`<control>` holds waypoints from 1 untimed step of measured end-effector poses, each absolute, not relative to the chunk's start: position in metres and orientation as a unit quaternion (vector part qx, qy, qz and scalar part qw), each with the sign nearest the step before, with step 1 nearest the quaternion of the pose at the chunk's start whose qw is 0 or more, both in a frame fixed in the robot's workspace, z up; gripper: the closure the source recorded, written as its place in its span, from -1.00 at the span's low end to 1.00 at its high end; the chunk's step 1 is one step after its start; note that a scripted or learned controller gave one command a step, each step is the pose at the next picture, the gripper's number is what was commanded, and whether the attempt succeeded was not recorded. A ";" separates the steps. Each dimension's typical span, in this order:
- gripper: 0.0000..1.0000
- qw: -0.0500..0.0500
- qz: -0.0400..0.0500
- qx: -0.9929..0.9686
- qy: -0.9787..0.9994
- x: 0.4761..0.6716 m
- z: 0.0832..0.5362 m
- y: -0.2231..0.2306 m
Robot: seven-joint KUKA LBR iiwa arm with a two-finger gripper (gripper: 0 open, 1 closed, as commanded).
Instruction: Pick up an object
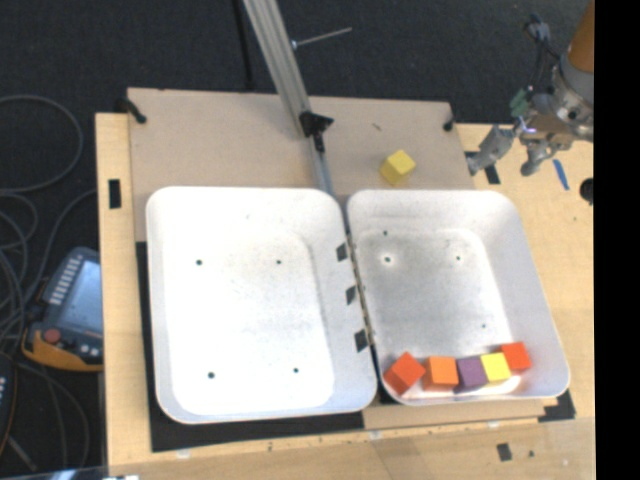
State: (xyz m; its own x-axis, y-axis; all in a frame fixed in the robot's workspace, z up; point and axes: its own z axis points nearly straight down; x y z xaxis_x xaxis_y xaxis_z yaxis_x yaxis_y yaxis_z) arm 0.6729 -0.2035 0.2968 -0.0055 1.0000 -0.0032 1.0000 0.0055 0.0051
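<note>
— Where was the gripper [518,150] seen?

— It was seen at the upper right of the camera view, beyond the far right corner of the right bin [530,268], over the bench [420,138] and not over either bin. The orange band of the arm [580,38] was partly cut by the frame edge above it.

— How were the fingers set?

— They were spread well apart, one grey finger [490,151] reaching toward the left and the other nearer the wrist. Nothing was held between them.

— And the objects to be picked up?

— Five blocks were lined up along the near wall of the right bin, touching or nearly so: a red-orange block [405,372] at the left, then an orange block [442,371], a purple block [470,372], a yellow block [496,368] and a red block [516,357] at the right corner. A sixth, a yellow cube [397,166], was lying outside the bins on the bench board, just beyond the far edge of the right bin and well apart from the gripper.

— What else was noted?

— The left bin [250,298] was set beside the right one, their edges touching. A metal rail [280,53] was laid at a slant from the top of the view toward the gap between the bins.
</note>
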 end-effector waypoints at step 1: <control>-1.00 0.001 0.002 0.704 0.710 0.617 0.328 -0.084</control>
